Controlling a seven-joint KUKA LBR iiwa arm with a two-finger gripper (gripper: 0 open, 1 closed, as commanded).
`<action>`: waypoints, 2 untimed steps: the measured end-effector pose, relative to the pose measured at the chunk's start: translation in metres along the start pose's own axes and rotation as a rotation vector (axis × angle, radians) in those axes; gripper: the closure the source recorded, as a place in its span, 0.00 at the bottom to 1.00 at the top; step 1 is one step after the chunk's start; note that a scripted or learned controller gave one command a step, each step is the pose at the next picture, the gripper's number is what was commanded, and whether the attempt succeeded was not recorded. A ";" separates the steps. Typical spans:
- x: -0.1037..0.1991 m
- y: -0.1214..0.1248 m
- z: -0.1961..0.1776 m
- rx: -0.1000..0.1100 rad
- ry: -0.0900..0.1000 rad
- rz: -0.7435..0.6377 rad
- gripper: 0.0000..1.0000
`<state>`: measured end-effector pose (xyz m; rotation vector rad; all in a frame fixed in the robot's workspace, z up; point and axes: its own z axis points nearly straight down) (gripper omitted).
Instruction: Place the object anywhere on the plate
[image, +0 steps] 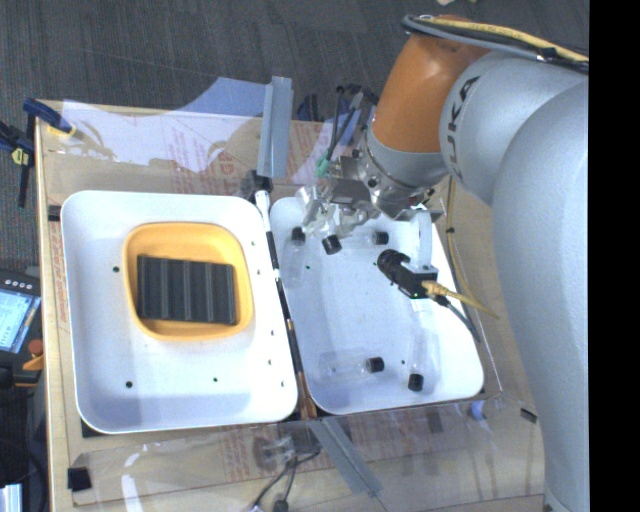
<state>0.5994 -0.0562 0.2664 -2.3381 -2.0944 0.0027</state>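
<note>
The grey arm (530, 200) bulks nearest the camera, filling the right side, with its orange band (420, 90) at the top. Below it, the front edge of the bench (200, 460) shows clear sheeting and a loose cable (280, 485). On the bench sit the two white bins side by side. In the near part of the right bin (340, 330) lie two small black pieces (375, 365), close to each other by the front wall. Farther in, a black part with a yellow-tipped cable (405, 272) hangs under the wrist. The left bin (100, 350) holds the yellow plate (185, 240) at about its middle. A dark ribbed block (188, 290) lies flat on the plate, inside its rim. This looks to be the task's object, though that is not certain. The gripper (335, 210) hovers over the far end of the right bin, well apart from the plate. Whether it is open or closed cannot be told, as it is lost in metal parts and wires. Three more small black pieces (332, 243) lie just beneath it. At the left edge a small screen (15, 320) glows. Beyond the bins lie printed sheets (150, 135) and an upright grey bar (275, 125).
</note>
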 end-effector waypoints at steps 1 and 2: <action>0.044 0.021 0.066 0.004 0.000 -0.223 1.00; 0.044 0.021 0.066 0.004 0.000 -0.222 0.00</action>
